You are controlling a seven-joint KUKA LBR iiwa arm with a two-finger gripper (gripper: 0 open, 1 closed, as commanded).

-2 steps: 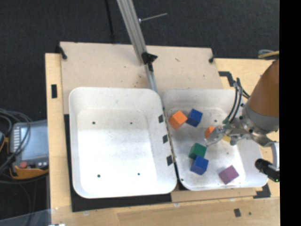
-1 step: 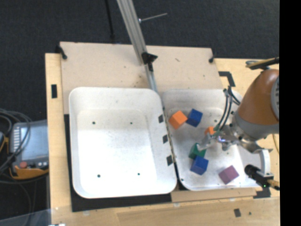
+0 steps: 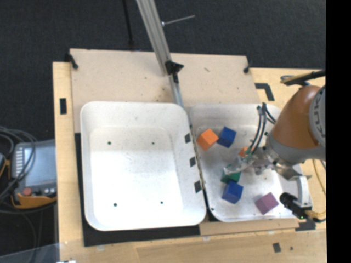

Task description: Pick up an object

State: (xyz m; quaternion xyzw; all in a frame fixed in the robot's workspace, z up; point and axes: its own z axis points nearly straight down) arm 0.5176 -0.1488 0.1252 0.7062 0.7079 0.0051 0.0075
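Observation:
The right bin (image 3: 219,116) holds an orange cube (image 3: 207,138), a blue cube (image 3: 227,136), a second blue cube (image 3: 232,192), a purple cube (image 3: 266,203) and a green block (image 3: 231,176). My gripper (image 3: 243,160) reaches down into this bin from the right, just above and right of the green block. Its tip sits between the upper blue cube and the lower blue cube. A small orange bit (image 3: 242,152) shows beside the gripper. The arm's orange band (image 3: 296,119) hangs over the bin's right side.
The left bin (image 3: 88,147) lies beside the right one. A slanted metal pole (image 3: 156,34) rises from the back of the bench to the top of the view. A control pendant (image 3: 30,171) with cables lies off the bench at the left.

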